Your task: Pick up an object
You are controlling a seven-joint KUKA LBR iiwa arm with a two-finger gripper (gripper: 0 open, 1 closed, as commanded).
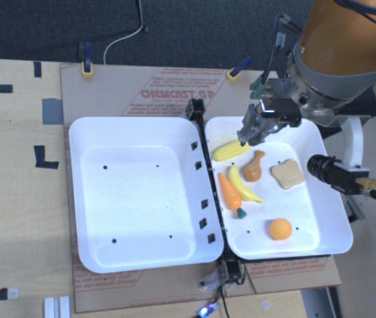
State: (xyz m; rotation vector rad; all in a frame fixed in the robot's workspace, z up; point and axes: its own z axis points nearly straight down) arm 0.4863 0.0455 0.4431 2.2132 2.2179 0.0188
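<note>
The right bin [330, 224] holds several toy foods: a yellow corn cob [228, 152], a brown drumstick [253, 166], a slice of toast [287, 174], a carrot [230, 192], a banana [243, 185] and an orange [280, 229]. My gripper [248, 136] hangs over the bin's upper left part, its dark fingers just above the right end of the corn cob. Nothing is visibly held between them.
The left bin [82, 177] sits beside the right one, with a black divider clip row [204, 197] between them. A cardboard sheet [168, 91] lies under both bins. A black cylinder [330, 169] juts in at the right bin's right edge.
</note>
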